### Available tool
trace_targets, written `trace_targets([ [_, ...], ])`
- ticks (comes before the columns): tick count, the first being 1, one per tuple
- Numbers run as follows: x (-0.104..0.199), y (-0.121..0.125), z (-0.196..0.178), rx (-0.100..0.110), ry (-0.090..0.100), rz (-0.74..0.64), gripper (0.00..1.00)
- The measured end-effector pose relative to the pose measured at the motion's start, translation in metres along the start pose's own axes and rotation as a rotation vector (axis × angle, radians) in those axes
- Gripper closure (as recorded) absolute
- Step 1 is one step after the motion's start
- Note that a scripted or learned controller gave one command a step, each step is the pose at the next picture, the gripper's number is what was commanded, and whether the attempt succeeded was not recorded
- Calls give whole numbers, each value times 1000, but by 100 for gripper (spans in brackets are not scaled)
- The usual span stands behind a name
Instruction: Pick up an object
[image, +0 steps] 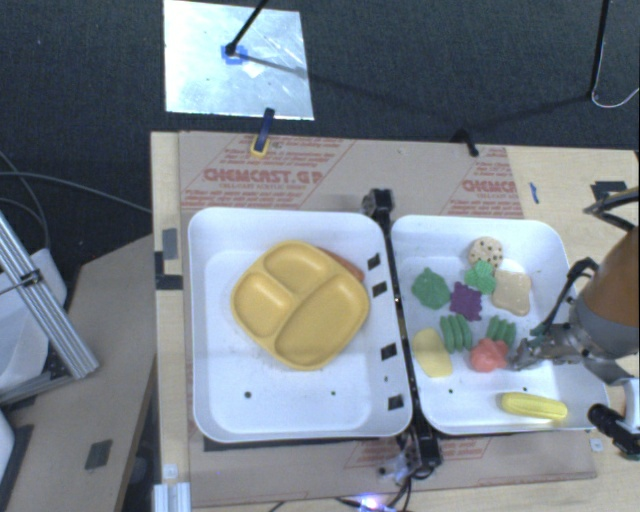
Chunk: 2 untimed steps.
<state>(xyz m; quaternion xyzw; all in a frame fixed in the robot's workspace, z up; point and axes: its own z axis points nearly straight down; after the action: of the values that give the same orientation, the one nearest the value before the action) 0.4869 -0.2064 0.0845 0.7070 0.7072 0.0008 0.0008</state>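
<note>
Gripper (522, 352) sits low in the right bin (450, 410); I cannot tell its state. Just left lies a red toy (488, 356), probably light, smooth plastic, best pinched across its middle.

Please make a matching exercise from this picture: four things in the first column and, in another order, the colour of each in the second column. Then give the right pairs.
Things:
1. divided plate
2. cookie
3. grape bunch
4. strawberry

Colours:
A. purple
B. red
C. yellow
D. tan with dark chips

Pairs: 1-C, 2-D, 3-A, 4-B
</note>
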Motion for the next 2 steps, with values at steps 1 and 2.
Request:
trace_targets([
  [1,0,0,0,0,0,0,100],
  [2,0,0,0,0,0,0,100],
])
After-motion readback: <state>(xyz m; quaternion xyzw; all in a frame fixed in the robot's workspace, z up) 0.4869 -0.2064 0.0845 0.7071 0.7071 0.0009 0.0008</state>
